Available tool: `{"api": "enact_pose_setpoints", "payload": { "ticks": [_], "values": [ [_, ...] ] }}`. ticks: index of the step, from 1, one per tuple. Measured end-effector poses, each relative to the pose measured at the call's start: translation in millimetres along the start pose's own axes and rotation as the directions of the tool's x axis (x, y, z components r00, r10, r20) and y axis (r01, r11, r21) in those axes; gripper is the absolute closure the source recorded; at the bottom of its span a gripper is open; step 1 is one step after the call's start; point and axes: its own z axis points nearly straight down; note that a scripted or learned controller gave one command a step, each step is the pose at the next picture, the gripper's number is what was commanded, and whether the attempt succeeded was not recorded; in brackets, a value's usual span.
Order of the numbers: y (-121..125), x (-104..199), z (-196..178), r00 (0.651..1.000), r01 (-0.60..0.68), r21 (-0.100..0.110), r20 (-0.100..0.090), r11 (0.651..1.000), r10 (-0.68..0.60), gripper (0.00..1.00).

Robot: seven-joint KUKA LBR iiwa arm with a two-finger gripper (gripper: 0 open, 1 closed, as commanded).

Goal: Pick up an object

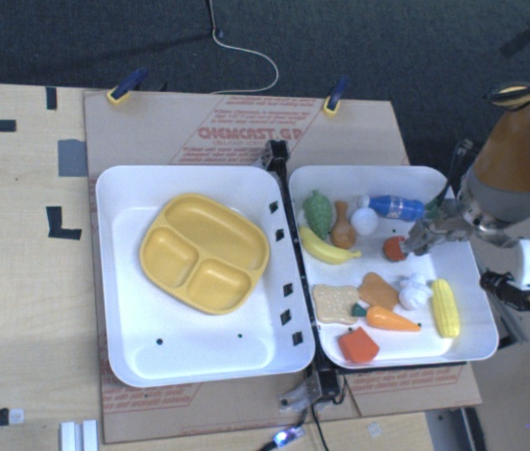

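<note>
Camera view, gripper: the gripper (pixel 422 236) is hanging low over the right bin (pixel 462 350), beside a small red tomato-like toy (pixel 395 247).
Grasp: nothing is showing between its tips (whether they are apart or together cannot be told).
Progress: the pick is looking not yet done; closing and lifting are remaining.

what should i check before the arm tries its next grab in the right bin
1. Gripper over the right bin: ok, it sits near the far right side.
2. Nearest target: ok, a small red tomato lies just left of the gripper.
3. Something already held: cannot tell.
4. Crowding: not ok, the blue bottle and white garlic lie close by.
5. Corn cob and carrot inside the bin: ok.
6. Yellow divided plate: ok, in the left bin.
</note>
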Motion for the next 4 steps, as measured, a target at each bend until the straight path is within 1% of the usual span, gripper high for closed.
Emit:
{"api": "enact_pose_setpoints", "payload": {
  "ticks": [1,2,3,4],
  "values": [
    [7,-1,-62,1.0,0.0,-0.002,0.002,1.0,0.0,1.0],
    [7,0,-75,1.0,-0.001,0.003,0.0,1.0,0.001,1.0],
    [-5,53,-80,1.0,0.002,0.005,-0.001,1.0,-0.002,1.0],
    [-8,113,-86,1.0,0.004,0.005,-0.002,1.0,-0.004,1.0]
  ]
}}
